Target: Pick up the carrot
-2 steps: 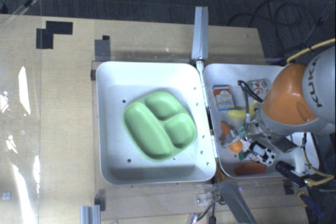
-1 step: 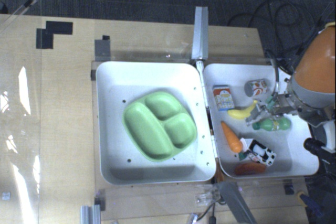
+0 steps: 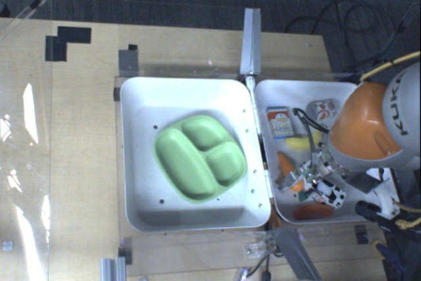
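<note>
The orange carrot (image 3: 284, 164) lies in the right bin (image 3: 264, 141), near its left wall. My gripper (image 3: 301, 179) reaches down just right of and below the carrot, its tip close to the carrot's lower end. The arm's grey body and orange band (image 3: 365, 123) cover the right half of that bin. I cannot make out whether anything sits between the fingers.
The left bin (image 3: 138, 141) holds a green three-section plate (image 3: 200, 156). In the right bin lie a small red-and-white box (image 3: 279, 122), a yellow item (image 3: 299, 143), a red item (image 3: 313, 212) at the front and a can-like item (image 3: 323, 108) at the back.
</note>
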### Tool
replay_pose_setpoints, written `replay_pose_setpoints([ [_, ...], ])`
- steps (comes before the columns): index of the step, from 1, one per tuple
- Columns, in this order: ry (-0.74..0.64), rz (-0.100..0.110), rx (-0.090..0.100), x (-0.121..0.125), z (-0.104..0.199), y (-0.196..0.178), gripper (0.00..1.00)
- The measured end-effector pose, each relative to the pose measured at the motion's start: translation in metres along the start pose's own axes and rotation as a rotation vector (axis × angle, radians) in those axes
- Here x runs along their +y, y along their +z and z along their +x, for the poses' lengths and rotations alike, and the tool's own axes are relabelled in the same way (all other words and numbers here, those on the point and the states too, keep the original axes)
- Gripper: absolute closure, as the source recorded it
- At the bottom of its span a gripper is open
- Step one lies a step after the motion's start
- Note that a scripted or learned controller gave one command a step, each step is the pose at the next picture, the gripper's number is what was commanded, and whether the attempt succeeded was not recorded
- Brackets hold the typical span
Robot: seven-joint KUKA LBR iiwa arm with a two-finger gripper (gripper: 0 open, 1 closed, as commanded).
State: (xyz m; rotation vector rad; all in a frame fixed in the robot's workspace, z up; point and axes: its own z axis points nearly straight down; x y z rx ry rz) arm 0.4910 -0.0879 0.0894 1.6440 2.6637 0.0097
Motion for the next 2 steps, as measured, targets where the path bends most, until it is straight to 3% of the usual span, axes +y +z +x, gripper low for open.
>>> replay_pose_setpoints([
  [1,-0.001,-0.009,-0.003,0.004,0.000,-0.012,1.00],
  [2,0.133,0.006,0.004,0.034,0.070,-0.096,1.00],
])
